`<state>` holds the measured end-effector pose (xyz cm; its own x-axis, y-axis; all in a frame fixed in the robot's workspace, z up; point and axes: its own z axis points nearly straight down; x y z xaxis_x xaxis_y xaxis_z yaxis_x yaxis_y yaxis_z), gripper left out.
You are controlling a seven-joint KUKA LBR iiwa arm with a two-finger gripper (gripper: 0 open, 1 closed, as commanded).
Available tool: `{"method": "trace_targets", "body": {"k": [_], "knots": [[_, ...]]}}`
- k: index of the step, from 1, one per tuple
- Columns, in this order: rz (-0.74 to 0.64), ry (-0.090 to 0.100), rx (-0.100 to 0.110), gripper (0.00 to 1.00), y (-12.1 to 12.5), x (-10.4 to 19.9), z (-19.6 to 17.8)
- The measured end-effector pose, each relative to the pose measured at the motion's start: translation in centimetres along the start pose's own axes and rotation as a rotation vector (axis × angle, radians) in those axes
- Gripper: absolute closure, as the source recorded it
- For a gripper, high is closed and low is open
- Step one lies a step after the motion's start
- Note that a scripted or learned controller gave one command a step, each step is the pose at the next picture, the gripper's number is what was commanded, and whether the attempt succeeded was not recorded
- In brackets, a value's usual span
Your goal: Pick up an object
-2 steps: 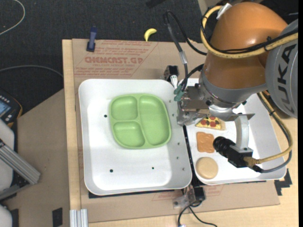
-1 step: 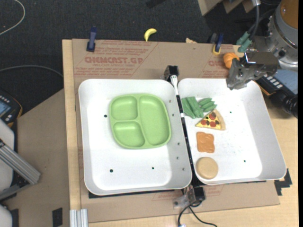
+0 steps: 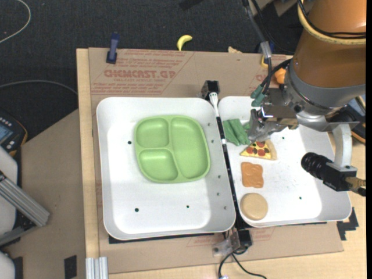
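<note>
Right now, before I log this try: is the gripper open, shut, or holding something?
Gripper: low in the right white bin, over the triangular pizza slice toy; open or shut cannot be told.

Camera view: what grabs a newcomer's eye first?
Probably the green divided plate, sitting alone in the left bin. Next, the grey arm with its orange band looming over the right bin, its end effector low above a pizza slice. Green pieces, a brown patty and a tan round line that bin's left side.
</note>
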<state>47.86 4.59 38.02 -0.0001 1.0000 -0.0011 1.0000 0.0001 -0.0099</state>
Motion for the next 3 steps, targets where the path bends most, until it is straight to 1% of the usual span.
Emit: {"method": "trace_targets", "body": {"k": [1,2,3], "knots": [[0.005,0.000,-0.007,1.00,0.1,-4.6,0.9],[-0.006,0.003,-0.006,1.00,0.1,1.0,2.3],[0.006,0.000,-0.019,1.00,0.1,-4.7,-4.5]]}}
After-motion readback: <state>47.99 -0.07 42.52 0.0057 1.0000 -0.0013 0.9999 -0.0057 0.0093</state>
